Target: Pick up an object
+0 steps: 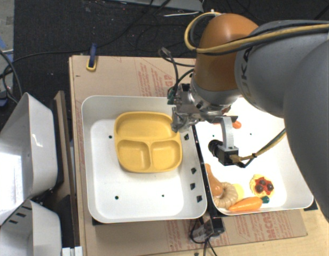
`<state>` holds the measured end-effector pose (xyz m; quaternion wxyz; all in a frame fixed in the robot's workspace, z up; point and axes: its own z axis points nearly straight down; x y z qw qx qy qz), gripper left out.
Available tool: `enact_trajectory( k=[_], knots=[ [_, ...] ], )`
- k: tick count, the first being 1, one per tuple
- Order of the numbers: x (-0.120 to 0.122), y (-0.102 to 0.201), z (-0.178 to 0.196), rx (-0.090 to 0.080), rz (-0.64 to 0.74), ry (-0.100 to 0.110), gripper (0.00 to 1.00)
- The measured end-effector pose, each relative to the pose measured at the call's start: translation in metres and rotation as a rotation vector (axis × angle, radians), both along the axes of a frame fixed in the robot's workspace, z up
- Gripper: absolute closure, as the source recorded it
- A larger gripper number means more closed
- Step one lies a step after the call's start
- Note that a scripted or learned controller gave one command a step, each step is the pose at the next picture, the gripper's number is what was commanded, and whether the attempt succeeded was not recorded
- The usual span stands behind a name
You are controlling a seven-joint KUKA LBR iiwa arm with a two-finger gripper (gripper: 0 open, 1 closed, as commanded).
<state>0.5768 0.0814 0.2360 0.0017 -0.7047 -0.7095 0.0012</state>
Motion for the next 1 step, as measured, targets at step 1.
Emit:
enact_trajectory(
  k=[1],
  knots=[
    [0.0006, -0.0027, 0.0012, -0.001, -0.005, -0.002, 0.00]
  ],
)
